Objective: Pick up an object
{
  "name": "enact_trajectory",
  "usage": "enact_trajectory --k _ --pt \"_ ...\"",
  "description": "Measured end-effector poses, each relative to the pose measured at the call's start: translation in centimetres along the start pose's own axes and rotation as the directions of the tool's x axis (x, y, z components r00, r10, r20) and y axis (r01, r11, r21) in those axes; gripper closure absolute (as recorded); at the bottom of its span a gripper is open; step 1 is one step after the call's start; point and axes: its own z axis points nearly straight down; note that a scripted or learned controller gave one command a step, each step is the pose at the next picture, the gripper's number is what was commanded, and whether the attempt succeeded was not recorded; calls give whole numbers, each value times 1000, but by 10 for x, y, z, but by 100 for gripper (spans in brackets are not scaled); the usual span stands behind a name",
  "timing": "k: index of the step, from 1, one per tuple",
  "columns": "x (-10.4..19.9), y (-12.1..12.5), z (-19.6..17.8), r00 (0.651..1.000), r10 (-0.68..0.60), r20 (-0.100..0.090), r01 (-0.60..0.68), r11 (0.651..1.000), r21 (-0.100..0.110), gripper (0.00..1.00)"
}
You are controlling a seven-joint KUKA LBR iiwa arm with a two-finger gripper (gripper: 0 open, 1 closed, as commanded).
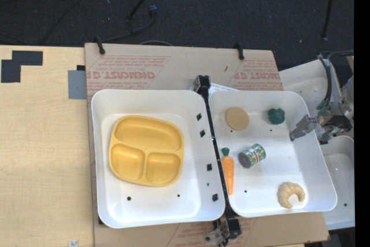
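The right bin (312, 182) holds several small objects. A round tan disc (237, 118) lies toward the back, with a green lumpy piece (276, 115) to its right. A small green-labelled can (252, 155) lies on its side near the middle. An orange carrot (228, 173) rests against the bin's left wall. A pale croissant (291, 194) sits in the front right corner. My gripper (313, 131) hangs over the bin's right rim, open, with nothing between its fingers. It is to the right of the can and apart from every object.
The left bin (104, 194) holds a yellow compartment plate (147, 149). A black divider (213, 147) runs between the two bins. Both bins stand on a cardboard sheet (173, 69), with a wooden bench top (40, 147) to the left.
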Motion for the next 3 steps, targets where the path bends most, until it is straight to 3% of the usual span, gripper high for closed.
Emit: enact_trajectory --k 1,3 --pt "0 2 -5 1000 -3 3 3 1000 -10 0" --pt "-2 13 115 1000 -3 1 3 1000 -6 0"
